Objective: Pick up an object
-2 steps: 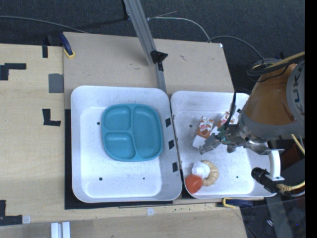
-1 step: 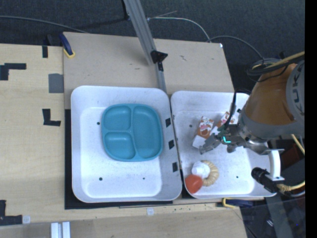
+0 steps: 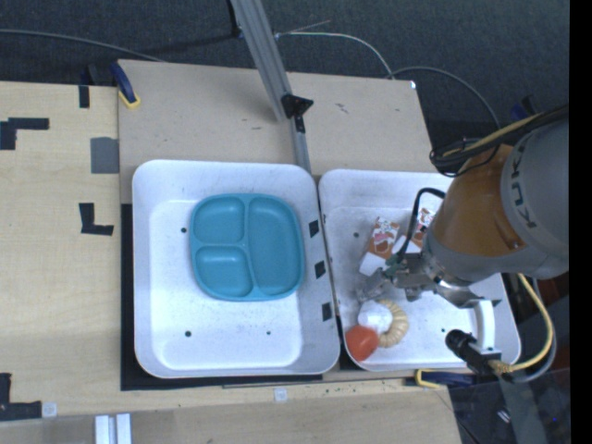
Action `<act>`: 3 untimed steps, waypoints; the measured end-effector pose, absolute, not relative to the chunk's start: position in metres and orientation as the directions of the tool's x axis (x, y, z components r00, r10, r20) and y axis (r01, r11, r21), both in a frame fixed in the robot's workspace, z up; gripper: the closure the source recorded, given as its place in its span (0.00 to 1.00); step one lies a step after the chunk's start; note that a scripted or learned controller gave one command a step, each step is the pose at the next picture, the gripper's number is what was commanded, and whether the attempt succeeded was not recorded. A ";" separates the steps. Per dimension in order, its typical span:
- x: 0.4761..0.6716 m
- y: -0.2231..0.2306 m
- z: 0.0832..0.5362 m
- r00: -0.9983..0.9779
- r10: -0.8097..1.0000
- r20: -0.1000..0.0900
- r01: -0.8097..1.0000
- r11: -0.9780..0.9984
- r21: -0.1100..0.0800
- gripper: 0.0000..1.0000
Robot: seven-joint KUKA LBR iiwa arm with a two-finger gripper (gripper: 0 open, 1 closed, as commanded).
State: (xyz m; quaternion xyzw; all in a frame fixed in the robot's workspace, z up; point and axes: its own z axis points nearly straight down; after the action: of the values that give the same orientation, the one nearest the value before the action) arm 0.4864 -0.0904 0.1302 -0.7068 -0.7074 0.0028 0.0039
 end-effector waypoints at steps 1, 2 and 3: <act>0.486 -0.090 0.088 0.000 1.000 0.000 1.000 0.000 -0.001 0.00; 0.486 -0.090 0.099 -0.002 1.000 0.001 1.000 0.002 -0.004 1.00; 0.493 -0.095 0.146 -0.001 1.000 -0.001 1.000 0.001 0.002 1.00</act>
State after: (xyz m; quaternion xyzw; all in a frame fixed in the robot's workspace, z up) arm 0.4931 -0.0954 0.1456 -0.7068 -0.7074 -0.0006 -0.0009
